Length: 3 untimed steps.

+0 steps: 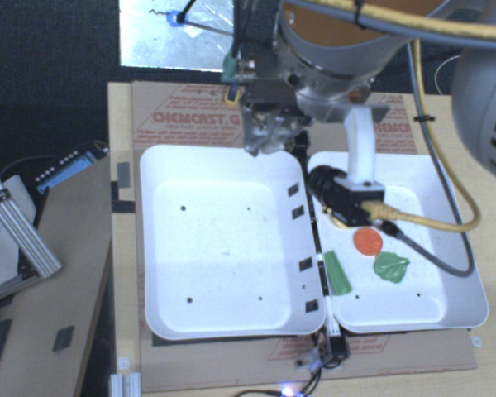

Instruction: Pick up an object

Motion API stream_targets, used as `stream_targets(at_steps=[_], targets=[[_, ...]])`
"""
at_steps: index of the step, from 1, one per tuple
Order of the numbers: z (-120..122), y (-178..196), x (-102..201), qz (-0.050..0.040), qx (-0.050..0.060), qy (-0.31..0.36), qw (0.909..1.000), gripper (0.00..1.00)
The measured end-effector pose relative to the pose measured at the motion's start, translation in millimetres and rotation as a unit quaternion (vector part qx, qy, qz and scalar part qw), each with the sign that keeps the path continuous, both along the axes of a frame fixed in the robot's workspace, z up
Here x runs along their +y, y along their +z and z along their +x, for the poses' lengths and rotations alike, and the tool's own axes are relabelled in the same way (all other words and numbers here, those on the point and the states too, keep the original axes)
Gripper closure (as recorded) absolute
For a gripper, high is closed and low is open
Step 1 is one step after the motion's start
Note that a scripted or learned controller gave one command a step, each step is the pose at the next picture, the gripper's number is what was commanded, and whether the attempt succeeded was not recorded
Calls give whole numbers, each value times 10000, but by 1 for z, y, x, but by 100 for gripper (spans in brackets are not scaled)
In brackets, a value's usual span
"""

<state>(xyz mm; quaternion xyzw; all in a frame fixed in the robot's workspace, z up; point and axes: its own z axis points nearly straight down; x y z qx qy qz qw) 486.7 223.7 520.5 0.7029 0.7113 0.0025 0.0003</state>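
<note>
End effector (269, 135) hangs above the left bin's (223, 246) far rim.

Red "CHEMCAST" print on cardboard sheet (182, 116) (following letters unclear).

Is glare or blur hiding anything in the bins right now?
Camera view: both white bins are evenly lit, without washed-out spots; the orange disc and the two green pieces read clearly. The brightest patch is the shiny sheet behind the bench. The arm's wrist looms close to the lens and looks soft, covering the bins' far edge.
</note>
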Motion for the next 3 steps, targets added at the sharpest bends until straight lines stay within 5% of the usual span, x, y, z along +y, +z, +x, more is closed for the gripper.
stream_targets(at_steps=[3], targets=[[1, 32, 1, 15, -19, 88, 10000, 100]])
